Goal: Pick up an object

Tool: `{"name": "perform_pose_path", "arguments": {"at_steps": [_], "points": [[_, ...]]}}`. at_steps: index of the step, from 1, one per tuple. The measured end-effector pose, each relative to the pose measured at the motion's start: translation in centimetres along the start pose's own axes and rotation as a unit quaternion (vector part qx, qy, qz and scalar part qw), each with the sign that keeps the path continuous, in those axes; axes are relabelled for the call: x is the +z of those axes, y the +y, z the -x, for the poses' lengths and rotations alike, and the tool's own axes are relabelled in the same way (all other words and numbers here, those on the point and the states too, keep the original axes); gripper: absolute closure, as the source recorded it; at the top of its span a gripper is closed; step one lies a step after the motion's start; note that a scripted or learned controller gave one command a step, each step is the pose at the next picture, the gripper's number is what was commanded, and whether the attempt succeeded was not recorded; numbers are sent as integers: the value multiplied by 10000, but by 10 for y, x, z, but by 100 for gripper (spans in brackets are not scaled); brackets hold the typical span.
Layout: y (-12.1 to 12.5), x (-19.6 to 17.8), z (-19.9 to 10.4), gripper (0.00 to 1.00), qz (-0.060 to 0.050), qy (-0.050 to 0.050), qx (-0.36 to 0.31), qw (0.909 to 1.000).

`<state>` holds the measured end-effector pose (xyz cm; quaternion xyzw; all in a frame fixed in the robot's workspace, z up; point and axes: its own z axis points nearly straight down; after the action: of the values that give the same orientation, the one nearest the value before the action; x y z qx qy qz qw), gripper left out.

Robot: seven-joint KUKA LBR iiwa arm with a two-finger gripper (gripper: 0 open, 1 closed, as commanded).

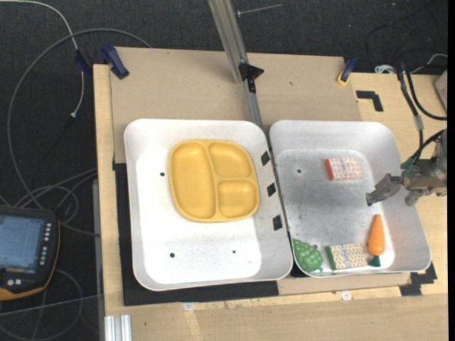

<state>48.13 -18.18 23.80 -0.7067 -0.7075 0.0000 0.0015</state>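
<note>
The toy carrot (376, 236) lies in the right bin (313, 137), near its right wall and toward the front corner. Its long axis runs almost front to back in the camera view, tilted slightly; the narrow orange tip points up toward the back of the bin, and the green leafy end points down toward the front rim. Just to its left, along the front wall, sits a small patterned block (347, 256), nearly touching the carrot's green end, and further left a green knobbly toy (308, 255), perhaps a bunch of grapes, rests in the front left corner of the same bin. A second small block with a red and white pattern (343, 168) lies well apart from these, toward the back of the bin.

The gripper (395, 189) reaches in from the right edge and hangs over the right side of the right bin, above and a little behind the carrot's tip. One dark finger (381, 189) slants down to the left; the other is blurred against the arm. Nothing shows between the fingers, and I cannot tell how wide they stand.

The left bin (149, 212) holds a yellow divided plate (213, 180) with three compartments, set near its middle.
</note>
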Motion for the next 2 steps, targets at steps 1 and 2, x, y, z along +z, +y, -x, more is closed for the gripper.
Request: {"name": "perform_pose_path", "arguments": {"at_steps": [1,2], "points": [[0,0,0,0,2,-1,3,10000],[9,57,1,0,-23,6,4,10000]]}}
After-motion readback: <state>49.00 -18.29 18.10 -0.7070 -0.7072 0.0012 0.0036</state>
